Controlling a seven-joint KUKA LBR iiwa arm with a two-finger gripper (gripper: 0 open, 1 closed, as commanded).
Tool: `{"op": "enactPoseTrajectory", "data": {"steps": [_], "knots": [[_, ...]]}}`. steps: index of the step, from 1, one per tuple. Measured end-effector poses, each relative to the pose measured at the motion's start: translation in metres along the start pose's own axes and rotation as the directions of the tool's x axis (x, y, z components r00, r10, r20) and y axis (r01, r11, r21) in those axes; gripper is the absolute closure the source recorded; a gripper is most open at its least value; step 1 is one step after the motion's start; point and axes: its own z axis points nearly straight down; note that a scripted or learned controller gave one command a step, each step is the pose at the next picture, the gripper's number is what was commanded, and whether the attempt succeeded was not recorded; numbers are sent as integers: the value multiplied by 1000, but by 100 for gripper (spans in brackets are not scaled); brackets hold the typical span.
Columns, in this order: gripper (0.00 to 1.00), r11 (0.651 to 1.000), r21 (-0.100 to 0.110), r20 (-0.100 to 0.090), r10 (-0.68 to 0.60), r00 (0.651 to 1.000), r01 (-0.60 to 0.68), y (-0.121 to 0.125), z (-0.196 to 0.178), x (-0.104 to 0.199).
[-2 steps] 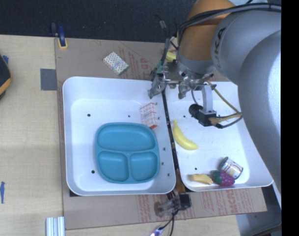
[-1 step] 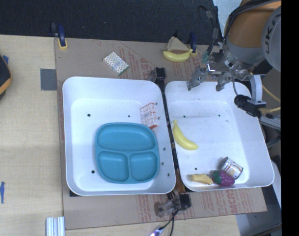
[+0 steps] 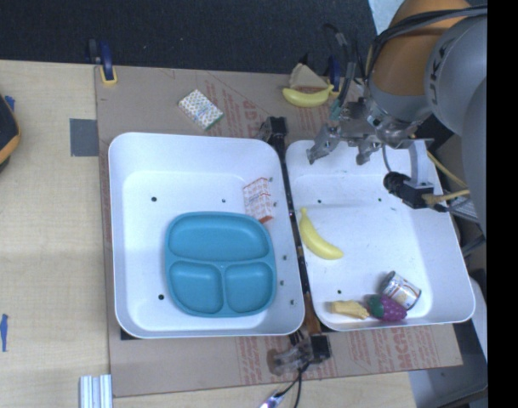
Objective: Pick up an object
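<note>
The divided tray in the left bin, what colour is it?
The tray is light blue, plain, seen clearly in the camera view.

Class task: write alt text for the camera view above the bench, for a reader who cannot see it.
A grey and orange robot arm holds its open gripper over the far edge of the right white bin, which holds a banana, a small metal can and a purple toy. The left white bin holds a blue divided plate and a small packet.

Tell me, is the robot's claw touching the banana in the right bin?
Apart. The camera view shows bare white bin floor between the gripper and the banana.
</note>
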Motion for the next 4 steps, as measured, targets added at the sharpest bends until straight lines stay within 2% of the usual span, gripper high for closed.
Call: {"op": "enactPoseTrajectory", "data": {"steps": [1,2,3,4], "knots": [[0,1000,0,0,-2,1000,2,-58,0,33],[0,1000,1,0,-2,1000,2,-67,0,51],[0,1000,0,0,1,1000,-1,-97,0,49],[0,1000,0,0,1,1000,-1,-118,1,31]]}}
